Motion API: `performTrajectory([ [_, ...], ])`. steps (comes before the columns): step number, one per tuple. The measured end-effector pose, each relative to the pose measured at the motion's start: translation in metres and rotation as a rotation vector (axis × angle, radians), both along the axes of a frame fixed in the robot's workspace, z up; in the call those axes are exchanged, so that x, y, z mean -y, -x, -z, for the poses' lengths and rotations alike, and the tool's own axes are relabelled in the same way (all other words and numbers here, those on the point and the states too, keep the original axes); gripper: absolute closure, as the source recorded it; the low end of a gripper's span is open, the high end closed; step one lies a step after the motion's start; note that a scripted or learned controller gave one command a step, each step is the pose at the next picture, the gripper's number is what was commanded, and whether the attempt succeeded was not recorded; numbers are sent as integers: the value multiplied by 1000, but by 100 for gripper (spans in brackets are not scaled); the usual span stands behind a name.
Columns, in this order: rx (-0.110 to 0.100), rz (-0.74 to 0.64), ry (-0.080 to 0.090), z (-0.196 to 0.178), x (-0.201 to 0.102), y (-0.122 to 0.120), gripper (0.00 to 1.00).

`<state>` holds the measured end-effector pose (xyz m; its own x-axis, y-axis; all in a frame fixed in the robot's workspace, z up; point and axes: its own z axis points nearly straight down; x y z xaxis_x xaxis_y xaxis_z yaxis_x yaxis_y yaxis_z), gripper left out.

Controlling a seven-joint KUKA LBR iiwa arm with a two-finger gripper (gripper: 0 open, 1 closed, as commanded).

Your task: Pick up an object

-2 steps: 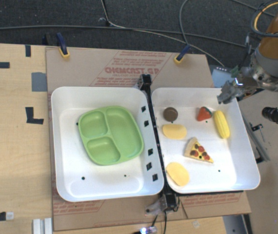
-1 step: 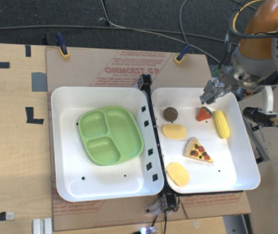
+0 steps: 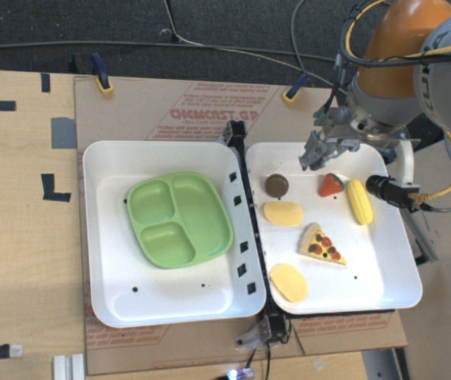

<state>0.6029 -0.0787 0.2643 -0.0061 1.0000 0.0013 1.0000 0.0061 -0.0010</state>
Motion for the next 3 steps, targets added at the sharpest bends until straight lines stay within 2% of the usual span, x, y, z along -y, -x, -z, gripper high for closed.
performTrajectory([
  [1,0,1,1,2,-52,-10,100],
  [2,-2,1,2,20,-106,-7,100],
  [3,0,0,0,16,-157,-8,100],
])
